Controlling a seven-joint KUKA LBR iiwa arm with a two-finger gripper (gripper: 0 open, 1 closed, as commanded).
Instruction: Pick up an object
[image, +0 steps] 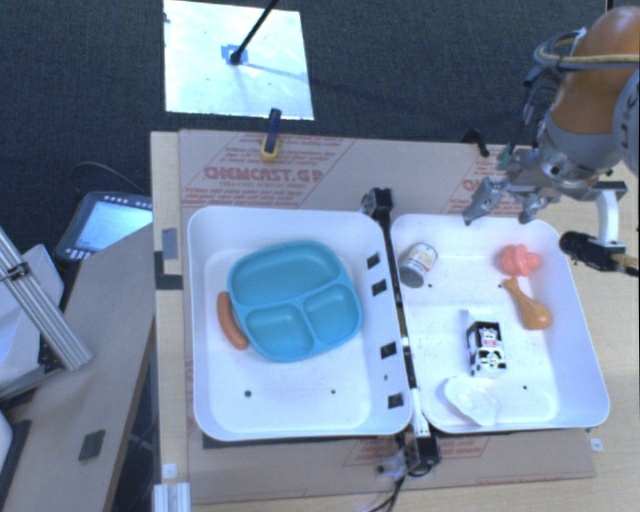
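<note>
The task names no particular object, so I treat the nearest candidates as the target. The pink toy (519, 260) lies in the right bin (580, 330), just below the gripper (506, 205) and slightly to its right as the camera sees it. Touching or nearly touching it on the lower side is an orange chicken leg (527, 303), whose long axis runs diagonally from upper left to lower right, thick end farthest from the gripper.

The small can (417, 263) lies on its side below and to the left of the gripper, near the divider between the bins. It sits about as near as the pink toy, but on the opposite side.

Farther below the gripper is a small carton (485, 349) lying flat, long axis pointing roughly toward the gripper. Beyond it, near the bin's front wall, rests a white crumpled piece (471, 401).

Well to the left of the gripper, the left bin (300, 415) holds a blue divided plate (295, 300) and a sausage (231, 320) just beside the plate's far edge.

The gripper hangs over the back rim of the right bin. Its two fingers are spread apart and nothing is between them.

My judgement: the coming move is a short travel toward the camera and down. The pink toy needs the least sideways correction. Its closeness to the chicken leg risks catching both.
</note>
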